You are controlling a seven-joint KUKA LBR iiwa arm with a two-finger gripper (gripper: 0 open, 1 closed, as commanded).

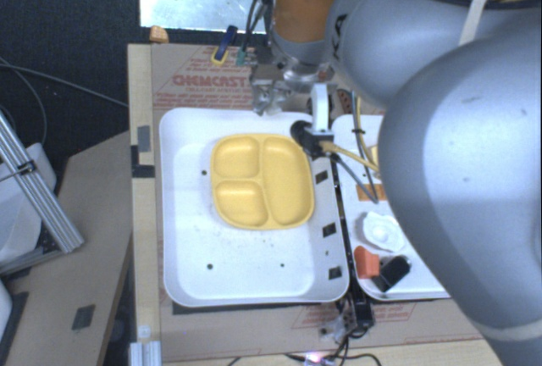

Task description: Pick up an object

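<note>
Camera view: gripper (269, 99) hangs over the left bin's (186, 271) far rim, fingers' spread impossible to tell; yellow divided plate (261, 181) lies flat in that bin, just below the gripper.

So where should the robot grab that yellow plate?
Probably on the raised outer rim of the yellow plate, coming straight down from above. It lies flat in the left bin, so just the thin edge offers something to pinch; its three hollows are too wide.
</note>
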